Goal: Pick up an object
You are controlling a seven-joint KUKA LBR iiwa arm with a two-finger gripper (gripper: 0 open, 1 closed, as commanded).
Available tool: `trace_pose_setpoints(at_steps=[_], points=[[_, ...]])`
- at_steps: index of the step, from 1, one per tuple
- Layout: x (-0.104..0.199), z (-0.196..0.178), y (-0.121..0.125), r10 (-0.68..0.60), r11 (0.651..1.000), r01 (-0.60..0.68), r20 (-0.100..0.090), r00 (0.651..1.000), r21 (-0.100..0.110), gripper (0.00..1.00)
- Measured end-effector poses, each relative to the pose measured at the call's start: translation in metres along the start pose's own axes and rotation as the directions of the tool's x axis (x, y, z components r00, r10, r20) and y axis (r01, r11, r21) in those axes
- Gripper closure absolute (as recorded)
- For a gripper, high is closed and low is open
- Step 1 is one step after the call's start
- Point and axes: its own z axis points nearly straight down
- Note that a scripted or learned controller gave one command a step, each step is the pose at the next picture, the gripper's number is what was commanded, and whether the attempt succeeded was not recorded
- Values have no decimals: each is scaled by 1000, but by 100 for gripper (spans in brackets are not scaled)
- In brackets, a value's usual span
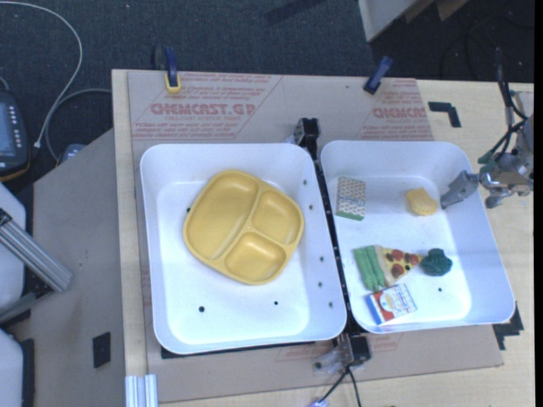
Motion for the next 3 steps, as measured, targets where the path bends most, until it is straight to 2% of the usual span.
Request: trace_pose_setpoints(at_steps=[2, 3], points=[[15, 106, -8, 0, 1000, 0, -3, 1000, 5, 0], [15, 121, -9, 0, 1000, 0, -2, 1000, 3, 0]])
